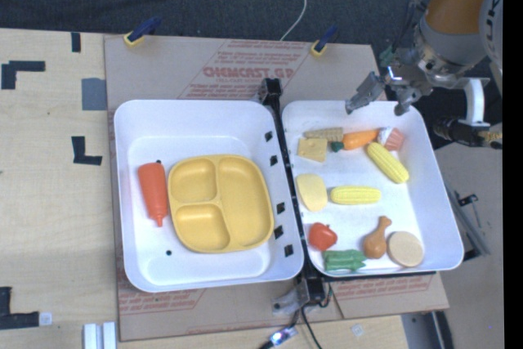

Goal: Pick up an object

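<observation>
1. Light was even and bright, with soft shadows.
2. The white bins [131, 176] looked nearly overexposed, with mild glare.
3. The picture was slightly soft and low in resolution throughout.

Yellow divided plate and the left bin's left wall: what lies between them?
In the camera view, an orange-red sausage-shaped toy lies lengthwise between the yellow divided plate and the left bin's left wall, close beside the plate's left edge.

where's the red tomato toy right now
In the camera view, the red tomato toy lies in the right white bin, near its front left corner, just above the green pepper toy.
</observation>
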Controlling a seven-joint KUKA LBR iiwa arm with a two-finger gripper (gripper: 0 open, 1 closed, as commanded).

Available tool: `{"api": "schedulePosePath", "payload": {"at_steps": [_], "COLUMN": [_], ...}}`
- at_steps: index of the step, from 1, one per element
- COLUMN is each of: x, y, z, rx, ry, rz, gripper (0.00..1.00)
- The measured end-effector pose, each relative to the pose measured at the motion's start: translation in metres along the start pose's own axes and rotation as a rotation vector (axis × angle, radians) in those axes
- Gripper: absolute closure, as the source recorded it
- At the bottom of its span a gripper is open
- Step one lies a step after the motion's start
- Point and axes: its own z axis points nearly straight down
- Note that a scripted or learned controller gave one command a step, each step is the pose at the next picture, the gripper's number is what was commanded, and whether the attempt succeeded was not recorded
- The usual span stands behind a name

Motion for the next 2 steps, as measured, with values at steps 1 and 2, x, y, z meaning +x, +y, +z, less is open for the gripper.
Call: {"api": "schedulePosePath", "payload": {"at_steps": [1, 2], "x": [0.000, 0.004], "y": [0.002, -0.002], "z": [-0.007, 0.057], "rx": [-0.012, -0.005], "ry": [-0.002, -0.001], "rz": [-0.002, -0.003], "gripper": [0.00, 0.00]}}
